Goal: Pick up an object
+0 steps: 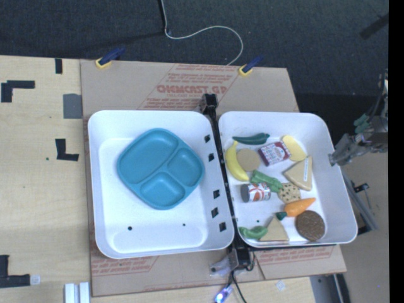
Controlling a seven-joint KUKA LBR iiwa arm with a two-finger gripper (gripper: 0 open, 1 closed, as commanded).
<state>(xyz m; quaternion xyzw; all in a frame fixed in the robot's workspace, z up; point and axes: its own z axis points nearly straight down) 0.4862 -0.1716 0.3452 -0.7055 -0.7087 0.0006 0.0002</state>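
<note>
The right bin (328, 137) holds several toy foods: a yellow banana (233, 163), a green pepper (251, 139), a purple-and-red packet (273, 152), a lemon (294, 147), a cheese wedge (299, 175), a small can (256, 194), an orange carrot (298, 207), a brown round cookie (310, 225) and a sandwich triangle (275, 231). My gripper (351, 148) is a blurred grey shape just past the right bin's right rim, apart from all the items and with nothing visibly in it.
The left bin (104, 144) holds a blue divided plate (161, 168). Both bins rest on a cardboard sheet (189, 87) clipped to the wooden bench. A white cable (202, 33) loops behind the bins.
</note>
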